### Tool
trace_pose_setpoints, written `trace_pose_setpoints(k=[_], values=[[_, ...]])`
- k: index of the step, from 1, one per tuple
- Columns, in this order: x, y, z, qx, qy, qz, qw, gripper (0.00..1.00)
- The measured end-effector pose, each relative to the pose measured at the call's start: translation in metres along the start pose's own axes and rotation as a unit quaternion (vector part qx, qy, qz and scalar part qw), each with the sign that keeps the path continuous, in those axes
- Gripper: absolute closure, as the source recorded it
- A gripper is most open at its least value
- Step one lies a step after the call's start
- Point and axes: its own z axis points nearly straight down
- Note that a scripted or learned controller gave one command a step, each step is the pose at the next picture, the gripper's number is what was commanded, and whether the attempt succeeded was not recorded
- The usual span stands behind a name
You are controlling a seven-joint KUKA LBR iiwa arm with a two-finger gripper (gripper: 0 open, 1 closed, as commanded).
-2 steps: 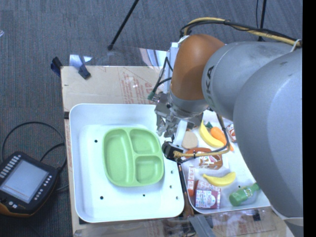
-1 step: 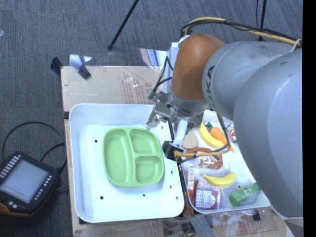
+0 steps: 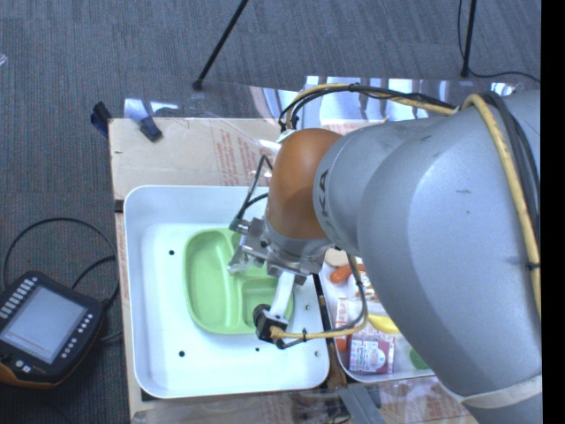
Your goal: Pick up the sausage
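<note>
**Operator:** Where is the sausage?

**Spotter:** Look in the right-hand bin (image 3: 388, 376), close against its left wall. The small orange-red piece there is what I take for the sausage (image 3: 340, 275). The arm (image 3: 424, 237) covers most of that bin, so you see only a short stretch of it. What shows seems to slant from the far left towards the near right, but I would not have you trust the axis on so little.

**Operator:** And the gripper?

**Spotter:** Your gripper (image 3: 265, 261) hangs over the left-hand bin (image 3: 150, 237), above the right end of the green dish (image 3: 207, 281) that lies in it. The wrist hides the jaws, so I cannot tell you whether they stand wide or narrow. Nothing shows held beneath it.

**Operator:** So which way do I go?

**Spotter:** In my judgement you go towards the view's right, across the wall the two bins share, since the sausage lies just beyond it. Mind the neighbours: a yellow piece (image 3: 384, 323) and a printed packet (image 3: 371, 353) lie nearer the front edge of that bin, close enough to be caught by mistake.
</note>
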Motion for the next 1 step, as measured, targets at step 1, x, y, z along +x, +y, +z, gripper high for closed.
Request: trace_pose_setpoints(k=[1], values=[[-0.0509,0.0012,-0.0762,0.001,-0.005,0.225,0.9743,0.0]])
